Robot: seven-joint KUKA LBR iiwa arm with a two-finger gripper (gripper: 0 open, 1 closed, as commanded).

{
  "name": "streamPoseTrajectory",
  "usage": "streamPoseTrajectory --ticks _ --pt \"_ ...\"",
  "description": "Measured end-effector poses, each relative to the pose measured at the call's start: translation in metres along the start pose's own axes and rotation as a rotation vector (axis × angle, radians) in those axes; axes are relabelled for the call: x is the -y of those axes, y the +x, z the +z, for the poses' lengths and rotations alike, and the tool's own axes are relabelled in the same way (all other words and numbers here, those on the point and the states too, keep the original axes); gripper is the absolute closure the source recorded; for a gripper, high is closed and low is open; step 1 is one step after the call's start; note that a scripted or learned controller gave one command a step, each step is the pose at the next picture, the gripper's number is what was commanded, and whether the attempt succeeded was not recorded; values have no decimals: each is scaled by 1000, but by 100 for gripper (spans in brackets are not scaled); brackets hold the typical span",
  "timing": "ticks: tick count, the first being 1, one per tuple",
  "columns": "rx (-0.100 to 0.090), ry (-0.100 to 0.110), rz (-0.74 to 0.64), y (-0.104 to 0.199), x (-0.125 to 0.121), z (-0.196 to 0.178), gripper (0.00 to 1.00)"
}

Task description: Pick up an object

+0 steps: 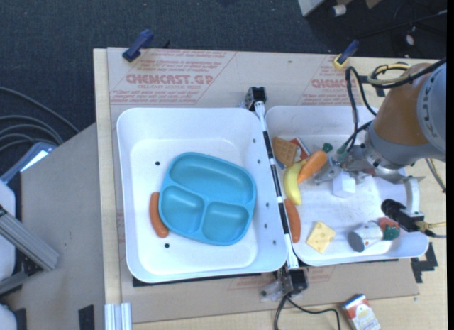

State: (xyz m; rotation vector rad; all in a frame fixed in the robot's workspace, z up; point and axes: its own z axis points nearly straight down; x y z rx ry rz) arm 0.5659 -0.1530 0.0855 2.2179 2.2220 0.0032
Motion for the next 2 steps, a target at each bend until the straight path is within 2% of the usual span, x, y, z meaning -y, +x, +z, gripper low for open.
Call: streamPoseTrajectory --ticks 1,2 --pt "0 1 1 0 1 -9 100" --pt "0 2 0 39 43 -125 100"
